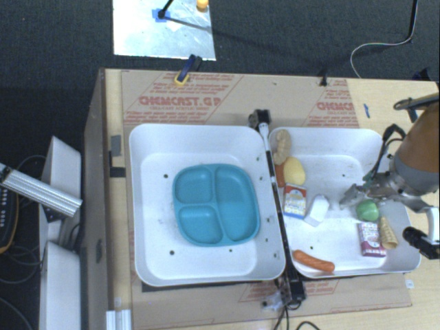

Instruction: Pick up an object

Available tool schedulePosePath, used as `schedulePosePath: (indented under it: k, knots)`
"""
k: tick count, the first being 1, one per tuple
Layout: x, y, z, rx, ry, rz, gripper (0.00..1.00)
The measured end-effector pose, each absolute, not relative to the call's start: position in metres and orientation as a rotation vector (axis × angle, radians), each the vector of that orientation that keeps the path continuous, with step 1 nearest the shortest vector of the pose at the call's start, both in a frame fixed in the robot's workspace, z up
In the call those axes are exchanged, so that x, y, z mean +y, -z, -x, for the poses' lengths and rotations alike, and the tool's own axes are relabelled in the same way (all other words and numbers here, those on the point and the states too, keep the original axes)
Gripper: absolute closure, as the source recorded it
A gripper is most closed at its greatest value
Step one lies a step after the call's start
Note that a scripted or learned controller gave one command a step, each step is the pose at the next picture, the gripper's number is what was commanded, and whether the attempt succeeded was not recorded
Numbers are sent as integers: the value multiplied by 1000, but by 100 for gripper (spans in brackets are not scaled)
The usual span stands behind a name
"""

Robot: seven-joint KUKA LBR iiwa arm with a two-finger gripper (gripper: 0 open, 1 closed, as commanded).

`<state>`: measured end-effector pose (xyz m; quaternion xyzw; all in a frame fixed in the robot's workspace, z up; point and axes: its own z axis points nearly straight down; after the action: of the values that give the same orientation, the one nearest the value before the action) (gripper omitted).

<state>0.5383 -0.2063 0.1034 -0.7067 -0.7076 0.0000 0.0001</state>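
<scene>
Green round object (368, 210) sits beneath our gripper (362, 196) in the right white bin (344, 139), grip state unclear, nothing visibly lifted yet.

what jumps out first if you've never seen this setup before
The blue divided plate draws the eye first, sitting alone in the middle of the left bin. Next comes the clutter in the right bin: a yellow lemon-like piece, a small red and white carton, a sausage near the front edge and a green ball. The grey arm's gripper hangs right beside that green ball.
</scene>
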Motion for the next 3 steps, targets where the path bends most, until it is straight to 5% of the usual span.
schedulePosePath:
  k: [1, 2, 3]
  knots:
    - [-206, -85, -608, -2227, 3, 2219, 0]
    - [-206, -171, -670, -2231, 4, 2220, 0]
    - [-183, -101, -593, -2223, 1, 2220, 0]
